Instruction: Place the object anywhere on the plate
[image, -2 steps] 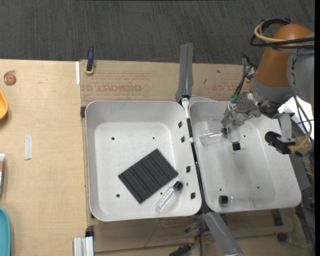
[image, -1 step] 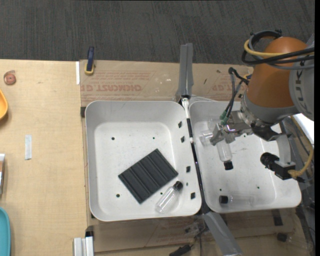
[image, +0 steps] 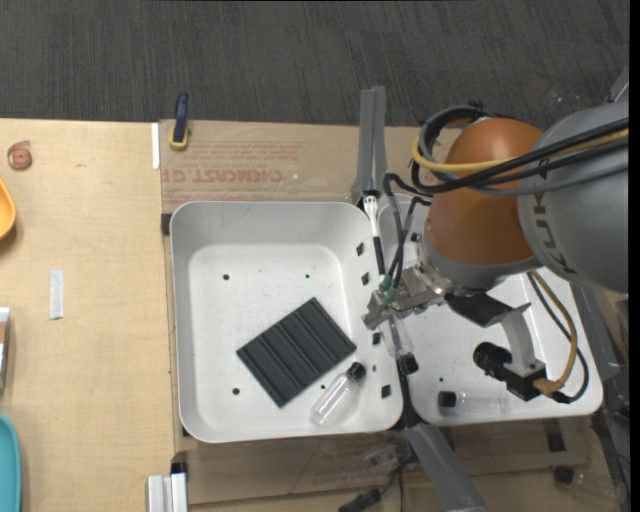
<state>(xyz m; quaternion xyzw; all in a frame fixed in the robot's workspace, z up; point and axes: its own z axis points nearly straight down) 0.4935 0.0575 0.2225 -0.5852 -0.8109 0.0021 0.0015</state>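
A dark ribbed rectangular plate (image: 297, 350) lies flat and turned at an angle in the left bin (image: 200, 300). A small clear vial (image: 335, 395) with a black cap lies on its side just off the plate's lower right corner, touching or nearly touching its edge. My gripper (image: 392, 308) hangs over the wall between the two bins, right of the plate and above the vial. The grey arm with its orange band (image: 480, 190) hides most of the right bin (image: 500, 405).
A small dark piece (image: 447, 400) sits on the right bin's floor near its front. Cables loop around the wrist. Bare wooden bench spreads out to the left, with a blue clamp (image: 181, 115) behind the left bin.
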